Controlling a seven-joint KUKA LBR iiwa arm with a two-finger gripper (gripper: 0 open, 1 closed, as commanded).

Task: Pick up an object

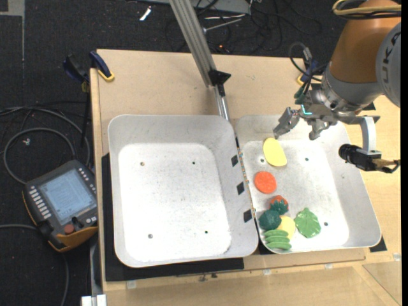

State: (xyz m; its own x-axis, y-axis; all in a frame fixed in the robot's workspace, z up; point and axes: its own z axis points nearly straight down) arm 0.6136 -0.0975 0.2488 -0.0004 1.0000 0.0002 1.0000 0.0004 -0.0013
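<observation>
Gripper (pixel 298 126) hovers with jaws apart and nothing between them over the right bin (pixel 347 190), just above the yellow piece (pixel 275 152), seemingly lining up a grab there.

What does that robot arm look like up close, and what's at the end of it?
The arm is a rounded shell, orange-tan on top and grey at the side, with dark lettering on the grey. Below it sits a metallic grey gripper with two thin fingers. Dark cables loop beside the wrist, and a white bracket with a black part sticks out.
</observation>
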